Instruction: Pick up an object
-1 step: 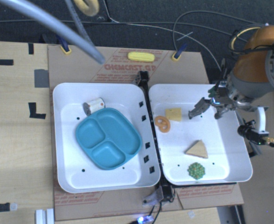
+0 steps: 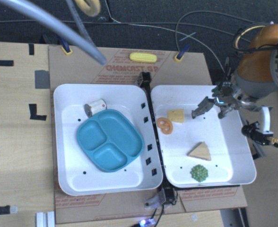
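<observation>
Camera view: two white bins, and your gripper [image 2: 199, 110] hangs over the right bin [image 2: 238, 171], grasping nothing.

Your left bin [image 2: 63, 126] holds a blue divided plate [image 2: 109, 140] and a small cup [image 2: 95, 107]. Near the divider [image 2: 151, 126], the right bin has a pretzel [image 2: 165, 125] and a yellow block [image 2: 177, 116]; farther off lie a wedge [image 2: 200, 151] and a green ball [image 2: 199, 173].

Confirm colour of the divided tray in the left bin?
Blue divided tray, seen from the overhead camera view.
</observation>
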You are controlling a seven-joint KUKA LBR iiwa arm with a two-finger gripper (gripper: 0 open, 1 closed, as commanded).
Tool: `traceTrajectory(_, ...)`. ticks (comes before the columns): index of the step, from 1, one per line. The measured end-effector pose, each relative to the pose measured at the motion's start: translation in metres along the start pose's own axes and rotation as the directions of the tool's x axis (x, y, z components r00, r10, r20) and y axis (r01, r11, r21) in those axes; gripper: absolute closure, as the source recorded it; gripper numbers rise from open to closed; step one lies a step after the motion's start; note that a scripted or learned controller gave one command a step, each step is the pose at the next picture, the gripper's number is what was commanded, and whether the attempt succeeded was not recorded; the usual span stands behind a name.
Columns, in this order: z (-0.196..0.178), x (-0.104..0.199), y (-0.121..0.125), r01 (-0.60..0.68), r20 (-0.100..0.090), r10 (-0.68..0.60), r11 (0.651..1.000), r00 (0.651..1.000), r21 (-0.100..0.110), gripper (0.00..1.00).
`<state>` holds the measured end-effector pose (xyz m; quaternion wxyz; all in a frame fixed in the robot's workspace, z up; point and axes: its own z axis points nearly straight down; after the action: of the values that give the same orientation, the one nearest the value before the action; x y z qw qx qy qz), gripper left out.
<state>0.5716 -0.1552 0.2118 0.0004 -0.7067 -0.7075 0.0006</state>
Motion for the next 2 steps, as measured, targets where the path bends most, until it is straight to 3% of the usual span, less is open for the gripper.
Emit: traceTrajectory(2,0.093,-0.007,0.004,0.000,0.001,0.000,1.000,1.000,0.004,0.00)
